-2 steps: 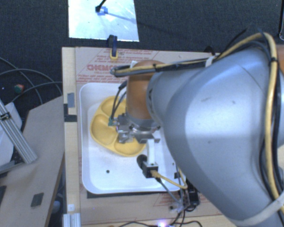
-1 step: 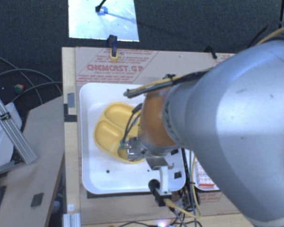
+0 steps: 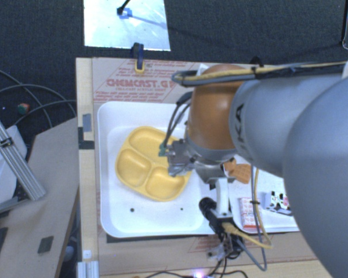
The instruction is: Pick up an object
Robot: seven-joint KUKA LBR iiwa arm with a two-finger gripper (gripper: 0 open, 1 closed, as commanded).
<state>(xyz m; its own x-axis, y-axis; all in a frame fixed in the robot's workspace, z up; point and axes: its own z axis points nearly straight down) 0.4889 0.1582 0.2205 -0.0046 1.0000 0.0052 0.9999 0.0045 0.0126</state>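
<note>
A yellow divided plate point(image 3: 140, 163) lies tilted in the left white bin point(image 3: 113, 213). The grey arm with its orange band point(image 3: 211, 117) reaches in from the right and hangs over the boundary between the two bins. Its wrist hardware point(image 3: 177, 158) sits right at the plate's right edge and covers that part of the plate. The arm's body hides the gripper's tips. A small brown object point(image 3: 239, 171) peeks out from under the arm in the right bin.
In the right bin lie a small printed card or packet point(image 3: 247, 211) and a white card with dark marks point(image 3: 276, 202). Cables point(image 3: 232, 239) hang near the front edge. A clamp point(image 3: 138, 57) sits at the back of the cardboard base.
</note>
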